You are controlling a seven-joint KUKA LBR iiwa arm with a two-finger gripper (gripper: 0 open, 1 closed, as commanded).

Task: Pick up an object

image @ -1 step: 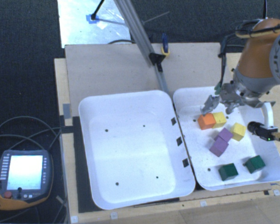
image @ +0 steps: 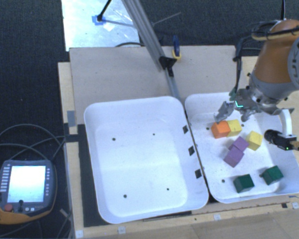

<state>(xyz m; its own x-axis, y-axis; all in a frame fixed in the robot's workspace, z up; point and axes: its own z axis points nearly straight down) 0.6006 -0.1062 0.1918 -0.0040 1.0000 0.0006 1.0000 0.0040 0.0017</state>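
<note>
Hand (image: 234, 112): I see it over the right bin's (image: 203, 153) far part, fingers spread, nothing between them.
Nearest blocks: orange block (image: 220, 129) and yellow block (image: 234, 127), touching, just below the hand.
Other blocks: two purple, one yellow, two green, nearer the front.
Left bin (image: 99, 161): on the desk (image: 120, 72).

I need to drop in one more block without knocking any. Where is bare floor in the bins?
The left bin has open floor wall to wall. In the right bin, the near-left corner beside the dark green block is bare. Crowded: centre, around the orange block and purple blocks under the end effector.
</note>
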